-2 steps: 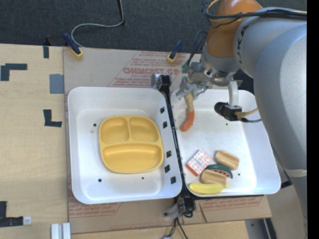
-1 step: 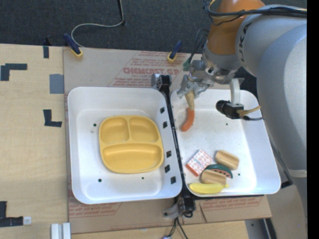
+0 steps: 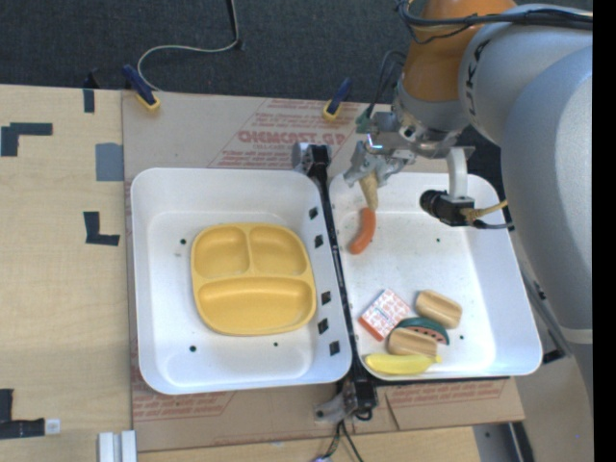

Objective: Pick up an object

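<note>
Tool (image 3: 371, 183), metal, hangs at the right bin's (image 3: 500, 287) eleven o'clock; its grip state is unclear. Smooth orange sausage (image 3: 360, 231), curved, lies directly below it, at six o'clock.

- The grey arm (image 3: 539, 114) enters from three o'clock and fills the upper right.
- Its orange band (image 3: 452, 27) sits at about one o'clock, just above the wrist.
- The gripper (image 3: 371, 183) points down toward seven o'clock from the wrist, fingers close together, tips hanging free.
</note>
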You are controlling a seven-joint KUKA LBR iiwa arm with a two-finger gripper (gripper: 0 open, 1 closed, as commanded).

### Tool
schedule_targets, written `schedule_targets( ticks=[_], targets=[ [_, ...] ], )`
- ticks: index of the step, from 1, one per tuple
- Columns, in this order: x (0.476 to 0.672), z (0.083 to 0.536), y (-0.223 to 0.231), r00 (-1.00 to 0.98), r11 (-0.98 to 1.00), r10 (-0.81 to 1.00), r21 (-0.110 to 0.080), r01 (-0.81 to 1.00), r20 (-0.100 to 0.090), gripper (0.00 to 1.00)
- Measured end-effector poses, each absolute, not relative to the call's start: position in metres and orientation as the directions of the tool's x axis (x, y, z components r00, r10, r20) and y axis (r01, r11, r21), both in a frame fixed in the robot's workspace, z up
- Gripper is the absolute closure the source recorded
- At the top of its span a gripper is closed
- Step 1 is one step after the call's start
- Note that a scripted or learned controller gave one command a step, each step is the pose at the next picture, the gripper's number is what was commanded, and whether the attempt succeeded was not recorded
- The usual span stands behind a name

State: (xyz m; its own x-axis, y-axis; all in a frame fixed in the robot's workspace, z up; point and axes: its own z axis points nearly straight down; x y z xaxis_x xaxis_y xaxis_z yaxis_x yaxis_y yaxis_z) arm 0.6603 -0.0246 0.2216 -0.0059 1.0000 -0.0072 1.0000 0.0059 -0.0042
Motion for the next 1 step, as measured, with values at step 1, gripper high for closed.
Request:
schedule_targets(
  ticks=[1],
  targets=[
    [0.6604,0.2311,-0.0246,-0.006,0.006,1.000,-0.004,1.000,-0.009,1.00]
  ],
)
